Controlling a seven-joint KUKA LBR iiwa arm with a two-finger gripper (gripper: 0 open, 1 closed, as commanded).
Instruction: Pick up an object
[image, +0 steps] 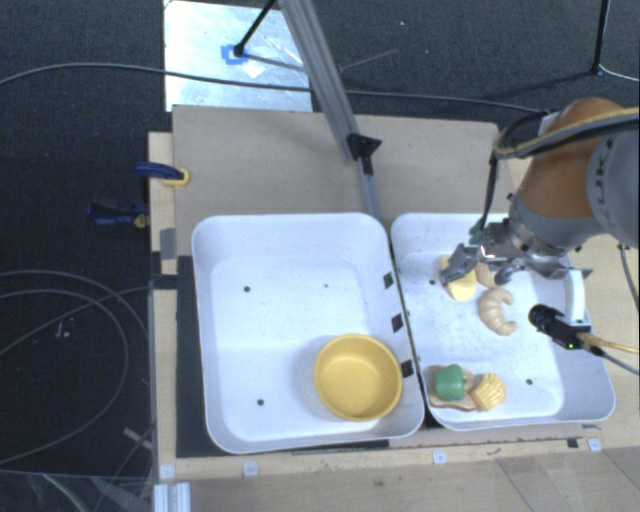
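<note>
Overhead, the arm (575, 170) enters from the right and covers the upper right corner of the right bin (425, 300), so that part of the bin's rim and floor cannot be checked. Its gripper (470, 265) is low over the upper part of that bin; the fingers look spread apart, one dark finger (457, 265) lying against a pale yellow object (462, 287). Nothing is seen clamped between them, and whether the finger truly touches the object or only overlaps it cannot be told.

Just right of the yellow object lies a tan croissant-shaped piece (497, 309), its upper end partly under the wrist hardware. A black fitting (552, 324) with a small green light overhangs the bin's right side. Near the front wall sit a green item (449, 381) and a yellow ridged item (488, 391), touching, on a tan piece whose outline is hard to read.

The left bin (260, 300) holds a yellow bowl (358, 376), upright, in its front right corner, close to the shared wall. Its remaining floor is open. A grey pole (330, 90) crosses the bench slantwise and ends at the bins' back edge. Open floor in the right bin lies along its left wall and centre.
</note>
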